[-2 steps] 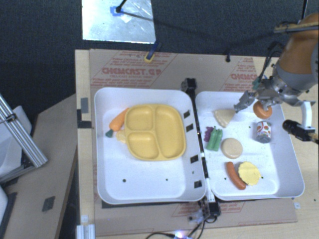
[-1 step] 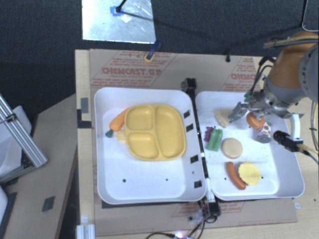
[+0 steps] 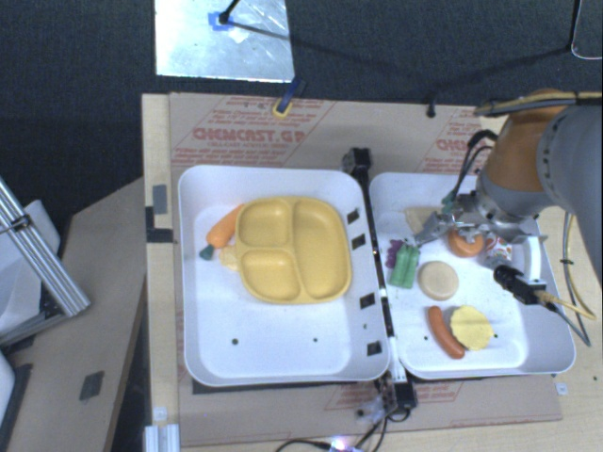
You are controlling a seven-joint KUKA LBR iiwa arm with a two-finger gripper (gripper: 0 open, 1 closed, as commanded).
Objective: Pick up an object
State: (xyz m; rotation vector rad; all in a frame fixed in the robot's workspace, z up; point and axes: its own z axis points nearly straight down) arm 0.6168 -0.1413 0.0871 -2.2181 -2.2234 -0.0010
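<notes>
Orange and round, the toy fruit (image 3: 464, 243) sits at the far right of the right bin (image 3: 546, 351), directly beneath the gripper (image 3: 468, 231), touching or nearly so. Whether the jaws are spread or pinched cannot be told; the wrist hides them. Judged best: centre over the fruit and close squarely, staying clear of the green piece (image 3: 405, 265) and tan disc (image 3: 438, 280) just left.

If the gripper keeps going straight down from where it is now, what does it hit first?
Most likely the orange round toy in the right bin: the gripper sits right over it, pointing down. Depth is hard to judge from this slanted view, so it may already be touching it.
</notes>
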